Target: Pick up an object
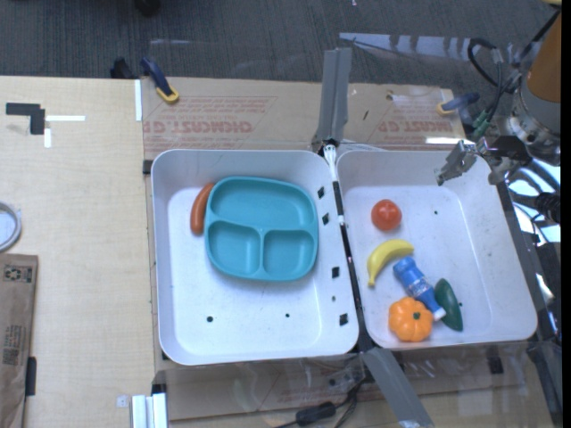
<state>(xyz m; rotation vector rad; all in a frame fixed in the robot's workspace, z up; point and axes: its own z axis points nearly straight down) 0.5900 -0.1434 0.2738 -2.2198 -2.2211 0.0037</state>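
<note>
- Over the far right corner of the right bin (500, 239) my gripper (470, 160) hangs, above the rim and well apart from everything lying below.
- Whether I am open or closed cannot be told from this slant; nothing shows held by me, so I count the pick as not yet begun.
- Candidates all lie in that right bin: a tomato (385, 214) alone near the middle, then a banana (387, 259), a blue bottle (415, 282), a dark green piece (449, 305) and a small orange pumpkin (410, 320) crowded toward the near edge.
- That crowding matters: the bottle touches the banana and the pumpkin, so a grab there would likely jostle neighbours. I judge the tomato easiest, since it sits alone with free floor around it.
- Across the divider, the left bin (178, 319) holds a teal divided plate (262, 228) with a sausage (199, 209) tucked just beside its left edge, a poor target against that rim.
- My arm comes in from the right, wrist high, cables trailing behind.
</note>
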